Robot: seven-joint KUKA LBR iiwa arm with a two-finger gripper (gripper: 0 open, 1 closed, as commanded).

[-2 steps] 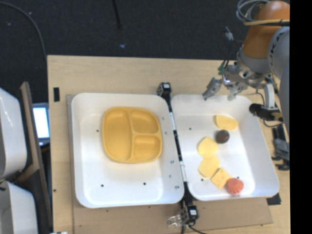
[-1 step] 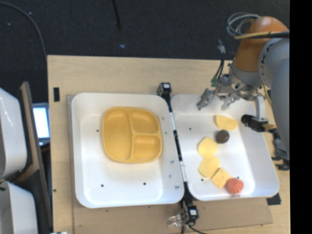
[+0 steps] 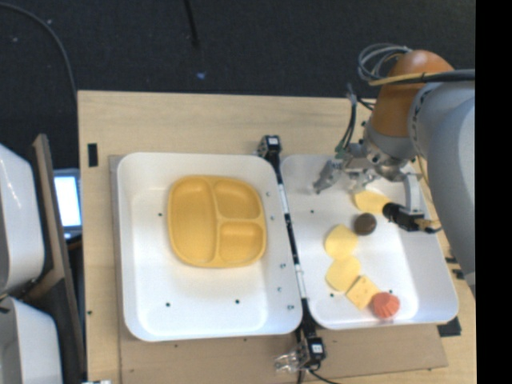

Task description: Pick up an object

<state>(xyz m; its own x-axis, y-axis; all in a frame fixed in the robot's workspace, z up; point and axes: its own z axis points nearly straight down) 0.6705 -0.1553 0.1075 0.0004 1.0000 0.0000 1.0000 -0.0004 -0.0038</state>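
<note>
Left bin [image 3: 144,310]: well left of the fingers, holding a yellow divided tray [image 3: 216,219].
Right bin [image 3: 424,294]: under the gripper [image 3: 346,174].
Gripper: fingers spread apart, grasping nothing.
Pale yellow pieces [image 3: 342,241]: below the fingers, apart.
Brown round piece [image 3: 366,224]: just below-right of the fingers.
Red piece [image 3: 386,306]: farthest below.

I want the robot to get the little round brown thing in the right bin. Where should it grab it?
Probably from straight above, closing across the round sides of the small dark brown disc. It lies flat and looks thick enough to pinch. A pale yellow piece sits close on its lower-left, so the fingers of the gripper fit better on its freer sides.
</note>
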